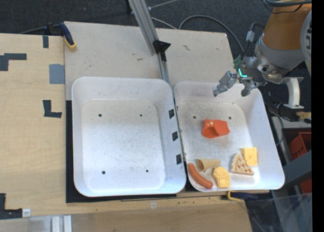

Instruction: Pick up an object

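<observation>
The claw (234, 85) hangs over the far edge of the right bin (266, 124), its two fingers spread apart with nothing between them. In that bin an orange block (215, 128) lies near the middle, well apart from the claw. Along the near edge lie a red sausage (199, 175), a tan cone (207, 164), a yellow corn piece (221, 176), a pizza slice (241, 166) and a yellow cheese wedge (249, 155). The left bin (81, 124) sits beside it on the desk (30, 140).

right bin (263, 119): toys in near half | left bin (81, 124) beside
</observation>
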`<action>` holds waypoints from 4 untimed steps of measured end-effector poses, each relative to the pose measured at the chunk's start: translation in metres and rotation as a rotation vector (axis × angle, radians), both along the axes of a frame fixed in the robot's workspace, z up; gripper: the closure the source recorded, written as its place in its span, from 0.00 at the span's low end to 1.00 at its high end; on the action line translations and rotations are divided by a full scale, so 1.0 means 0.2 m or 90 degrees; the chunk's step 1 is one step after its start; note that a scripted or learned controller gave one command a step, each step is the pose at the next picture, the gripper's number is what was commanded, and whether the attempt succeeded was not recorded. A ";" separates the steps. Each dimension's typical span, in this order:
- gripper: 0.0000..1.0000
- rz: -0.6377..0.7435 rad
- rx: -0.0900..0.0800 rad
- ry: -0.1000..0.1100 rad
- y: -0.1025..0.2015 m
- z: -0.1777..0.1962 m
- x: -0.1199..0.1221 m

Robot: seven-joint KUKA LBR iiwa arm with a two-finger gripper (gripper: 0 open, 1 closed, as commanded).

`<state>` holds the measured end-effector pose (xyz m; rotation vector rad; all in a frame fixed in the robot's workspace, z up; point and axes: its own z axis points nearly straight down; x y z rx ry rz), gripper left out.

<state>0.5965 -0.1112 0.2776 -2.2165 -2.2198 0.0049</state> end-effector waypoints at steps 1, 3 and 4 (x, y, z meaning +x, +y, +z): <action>0.00 0.001 -0.001 -0.002 0.00 0.01 0.00; 0.00 -0.001 -0.001 0.001 -0.05 -0.47 0.01; 0.00 0.000 -0.001 0.002 -0.08 -0.78 0.02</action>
